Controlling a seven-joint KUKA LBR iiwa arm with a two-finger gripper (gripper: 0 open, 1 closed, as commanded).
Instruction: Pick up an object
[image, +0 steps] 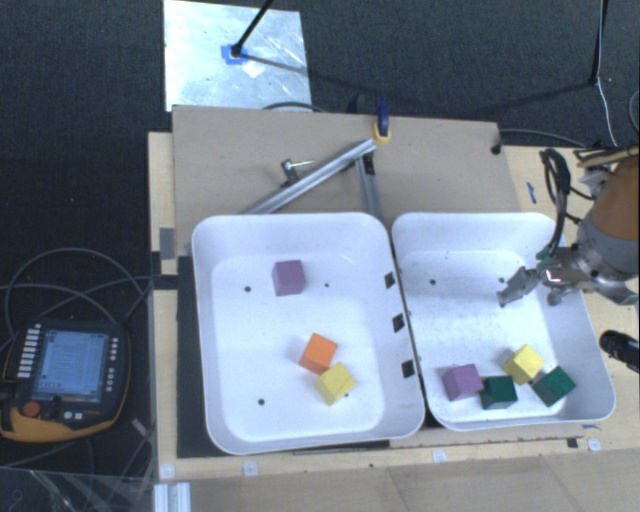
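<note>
Your likeliest targets are sitting in the right bin (440, 235): purple cube (462, 380), dark green cube (498, 391), yellow cube (524, 363) and green cube (554, 385), bunching along the near wall, so picking one cleanly looks awkward. The claw (522, 285) is hovering above them holding nothing; I can't tell its spread. Left bin (230, 235) is holding a purple block (288, 277), orange block (318, 352), yellow block (336, 383), better spaced

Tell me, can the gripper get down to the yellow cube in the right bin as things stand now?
Probably yes. The gripper hangs over the right bin, and the yellow cube lies uncovered, though a green cube touches it.
</note>
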